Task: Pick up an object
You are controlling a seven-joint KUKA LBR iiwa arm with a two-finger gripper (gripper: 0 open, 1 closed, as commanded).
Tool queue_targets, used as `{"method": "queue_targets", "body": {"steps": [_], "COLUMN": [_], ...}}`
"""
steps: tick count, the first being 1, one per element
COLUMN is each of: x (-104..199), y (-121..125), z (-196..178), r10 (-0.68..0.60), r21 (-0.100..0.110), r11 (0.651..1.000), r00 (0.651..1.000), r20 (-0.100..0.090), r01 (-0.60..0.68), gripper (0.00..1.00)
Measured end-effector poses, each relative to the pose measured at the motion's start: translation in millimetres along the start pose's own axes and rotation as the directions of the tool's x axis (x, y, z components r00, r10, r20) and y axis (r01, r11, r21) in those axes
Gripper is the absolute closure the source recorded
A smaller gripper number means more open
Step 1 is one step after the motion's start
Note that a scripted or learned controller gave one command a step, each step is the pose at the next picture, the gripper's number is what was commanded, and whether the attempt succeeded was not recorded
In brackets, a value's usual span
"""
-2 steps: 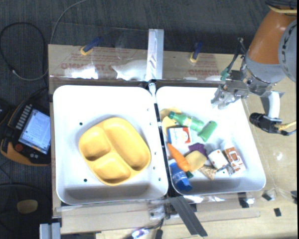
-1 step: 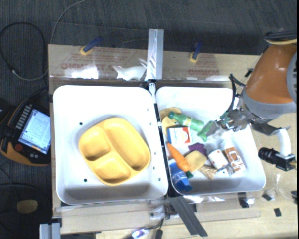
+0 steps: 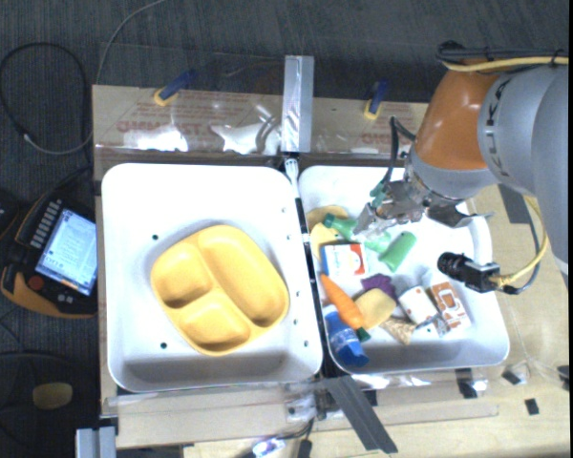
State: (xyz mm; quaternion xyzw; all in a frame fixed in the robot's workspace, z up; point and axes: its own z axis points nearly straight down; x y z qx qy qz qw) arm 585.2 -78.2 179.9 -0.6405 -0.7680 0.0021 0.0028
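While hand (image 3: 380, 219) hovers right bin (image 3: 492, 337) | clutter near divider

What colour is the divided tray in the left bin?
Yellow; the divided tray shows clearly in the camera view.

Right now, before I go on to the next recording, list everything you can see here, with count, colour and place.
Shallow white bins: 2, white, side by side on the bench.
Divided plastic tray: 1, yellow, three compartments, in the left-hand bin.
Toy carrot: 1, orange, right-hand bin near the divider.
Small cylinder: 1, green, right-hand bin, just below the gripper.
Small carton: 1, white with red and blue print, beside the carrot.
Blue bottle-like item: 1, blue, front corner of the right-hand bin.
Handheld control pendant: 1, orange-edged with lit screen, on the floor at the left.
Clamps: 2, blue and yellow, back edge of the bench.
Arm: 1, grey with orange band, from the right.
Gripper: 1, dark, over the right-hand bin's pile.
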Motion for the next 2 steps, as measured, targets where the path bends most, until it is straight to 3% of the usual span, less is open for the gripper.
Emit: {"method": "queue_targets", "body": {"steps": [1, 2], "x": [-15.0, -17.3], "y": [-35.8, -42.9], "z": [-27.6, -94.7], "r10": [0.132, -0.13], "r21": [-0.001, -0.003], "r11": [0.991, 0.992], "r00": [0.991, 0.991], "r20": [0.001, 0.007], "r01": [-0.132, 0.13], "gripper": [1.0, 1.0]}}
